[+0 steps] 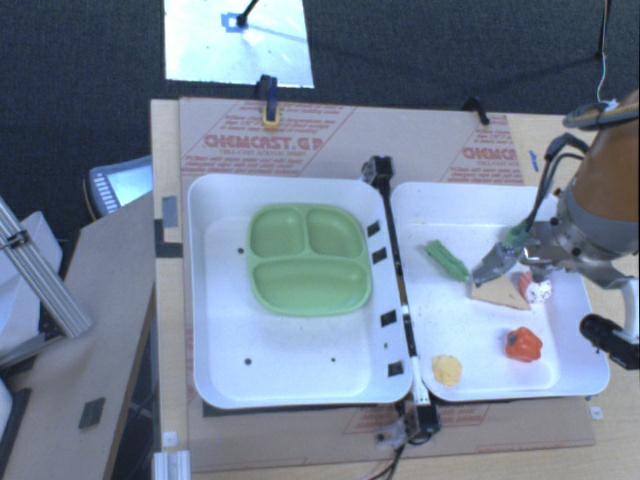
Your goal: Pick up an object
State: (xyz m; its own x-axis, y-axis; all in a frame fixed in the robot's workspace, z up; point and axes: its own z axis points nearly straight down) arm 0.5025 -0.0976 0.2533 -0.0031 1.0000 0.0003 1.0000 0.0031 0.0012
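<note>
Two shallow white plastic bins (pixel 215 298) (pixel 570 373). One pale green three-compartment plate (pixel 308 260). One green pod-shaped toy (pixel 446 260), one tan wedge (pixel 500 294), one red-orange pepper toy (pixel 523 344), one yellow lump (pixel 447 370).

**Plastics, board and brushed metal**

Both white bins (pixel 300 193) look like smooth moulded plastic with a soft sheen. The green divided tray (pixel 308 260) has a matt, satiny plastic finish. Under them lies a tan sheet (pixel 330 133) printed in red, probably paper-faced board. The table (pixel 90 298) looks like dull, flat laminate. The orange-red pepper (pixel 523 344) is glossy; the yellow piece (pixel 446 370) looks duller. The fingers (pixel 493 266) seem bare grey metal.
</note>
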